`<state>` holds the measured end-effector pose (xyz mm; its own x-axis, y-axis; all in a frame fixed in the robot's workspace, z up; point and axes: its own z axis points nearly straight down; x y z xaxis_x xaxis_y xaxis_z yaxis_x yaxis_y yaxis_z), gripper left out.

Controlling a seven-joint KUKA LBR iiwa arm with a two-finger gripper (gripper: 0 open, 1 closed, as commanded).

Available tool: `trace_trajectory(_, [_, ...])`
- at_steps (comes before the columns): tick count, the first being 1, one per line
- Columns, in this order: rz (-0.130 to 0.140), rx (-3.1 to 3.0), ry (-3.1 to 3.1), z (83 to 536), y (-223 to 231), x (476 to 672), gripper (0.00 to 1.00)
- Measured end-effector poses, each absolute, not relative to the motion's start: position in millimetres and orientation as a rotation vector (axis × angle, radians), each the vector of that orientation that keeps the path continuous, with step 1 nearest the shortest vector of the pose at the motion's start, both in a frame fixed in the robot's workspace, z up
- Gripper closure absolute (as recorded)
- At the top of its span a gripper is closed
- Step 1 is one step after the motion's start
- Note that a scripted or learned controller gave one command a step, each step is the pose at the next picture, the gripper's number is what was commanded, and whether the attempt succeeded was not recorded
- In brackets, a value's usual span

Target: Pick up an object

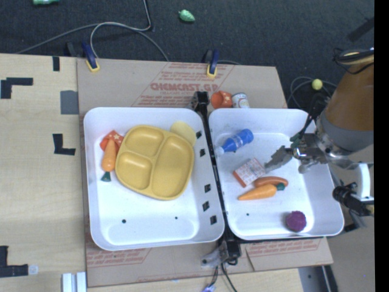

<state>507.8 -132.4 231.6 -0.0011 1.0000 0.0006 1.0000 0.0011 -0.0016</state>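
My gripper [290,160] hangs over the right side of the right bin [316,190], open, with nothing between its fingers. Its left finger [278,157] points toward a small red-and-white box [248,172] just to its lower left. Below the box lie an orange carrot [258,192] and a curved orange-red piece [271,181]. A blue bottle [236,141] rests in the upper left of that bin. A purple ball-like object [296,221] sits near the bin's front right corner.
The left bin [146,227] holds a yellow divided plate [153,161], a small carrot [109,157], a red piece [111,140] and a pale yellow item [182,130]. Small objects [230,99] sit behind the bins. Clamps and cables lie along the back.
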Motion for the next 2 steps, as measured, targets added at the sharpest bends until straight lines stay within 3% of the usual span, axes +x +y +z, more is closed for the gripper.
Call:
trace_trajectory(1, [0.003, -2.218, -2.22, 94, -116, 520.3, 0.0])
trace_trajectory(2, [-0.002, -2.222, -2.224, 86, -101, 567.7, 0.0])
